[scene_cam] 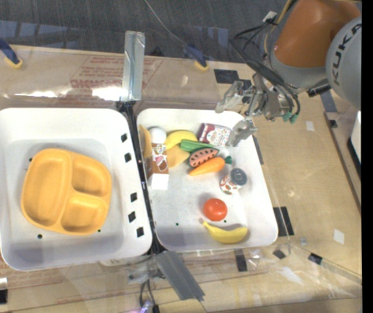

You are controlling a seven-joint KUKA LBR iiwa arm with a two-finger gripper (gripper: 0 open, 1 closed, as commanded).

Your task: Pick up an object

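The right bin holds several toy foods: a red tomato, a yellow banana, an orange carrot, a hot dog, a green piece, a small maroon carton, a brown bottle and a small can. My gripper hangs over the bin's far right corner, just right of the maroon carton. Its fingers are spread, with nothing between them.
The left bin holds a yellow divided plate. A grey metal bar stands behind the gap between the bins. Cables run from the arm's wrist above the right bin's far edge.
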